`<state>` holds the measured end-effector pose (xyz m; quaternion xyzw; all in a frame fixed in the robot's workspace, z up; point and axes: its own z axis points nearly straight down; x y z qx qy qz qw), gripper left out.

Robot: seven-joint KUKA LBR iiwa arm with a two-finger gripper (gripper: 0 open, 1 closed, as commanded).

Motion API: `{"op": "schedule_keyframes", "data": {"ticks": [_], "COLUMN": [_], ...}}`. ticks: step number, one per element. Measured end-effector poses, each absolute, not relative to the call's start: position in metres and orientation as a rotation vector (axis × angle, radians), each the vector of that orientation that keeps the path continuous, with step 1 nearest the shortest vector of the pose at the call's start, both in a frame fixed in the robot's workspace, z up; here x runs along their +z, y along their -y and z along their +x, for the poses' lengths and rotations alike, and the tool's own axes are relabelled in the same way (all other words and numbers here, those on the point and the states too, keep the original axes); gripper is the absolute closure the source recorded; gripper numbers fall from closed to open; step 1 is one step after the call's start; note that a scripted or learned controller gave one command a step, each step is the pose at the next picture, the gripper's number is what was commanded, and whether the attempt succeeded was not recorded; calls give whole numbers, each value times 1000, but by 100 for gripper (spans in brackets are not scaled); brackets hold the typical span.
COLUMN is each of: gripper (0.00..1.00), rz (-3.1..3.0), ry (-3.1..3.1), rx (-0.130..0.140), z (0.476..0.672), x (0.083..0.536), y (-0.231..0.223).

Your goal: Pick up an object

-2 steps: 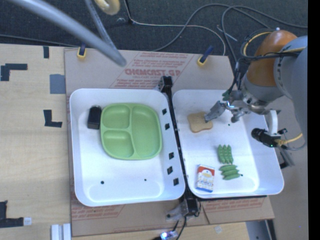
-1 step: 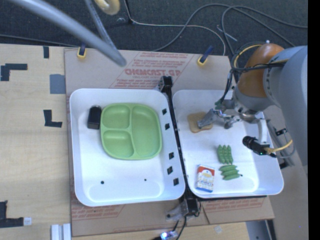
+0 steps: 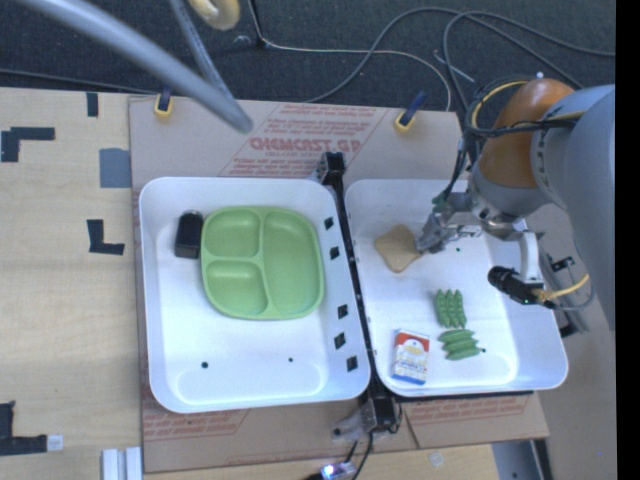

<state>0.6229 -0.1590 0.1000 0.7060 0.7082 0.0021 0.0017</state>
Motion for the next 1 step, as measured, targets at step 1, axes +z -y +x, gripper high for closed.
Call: {"op": "schedule_keyframes", "data": {"ticks": [1], "gripper": [100], "rz": [2216], "ry": [-2222], "rx": [4], "z": [633], "x": [149], "y": [156]}}
